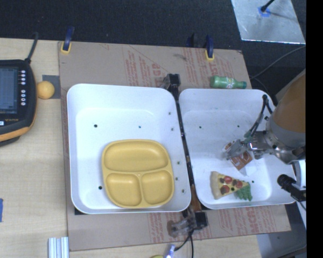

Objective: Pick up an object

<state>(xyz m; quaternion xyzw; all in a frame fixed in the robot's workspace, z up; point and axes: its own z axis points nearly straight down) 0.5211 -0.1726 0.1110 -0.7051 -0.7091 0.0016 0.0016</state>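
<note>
At the right of the frame, the grey metal claw [238, 156] is down in the right white plastic bin [204, 104]. It seems to pinch a small brown-and-white packet [241, 160]. Next it likely needs a slow lift, clear of the flat toy pizza slice [226, 185].

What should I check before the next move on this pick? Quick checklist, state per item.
1. Gripper is inside the right bin: ok.
2. Small brown object sits right at the gripper: ok.
3. Object is actually between the fingers: cannot tell.
4. Pizza slice toy lies apart from the gripper, nearer the front wall: ok.
5. Yellow divided tray rests in the left bin, out of the arm's way: ok.
</note>
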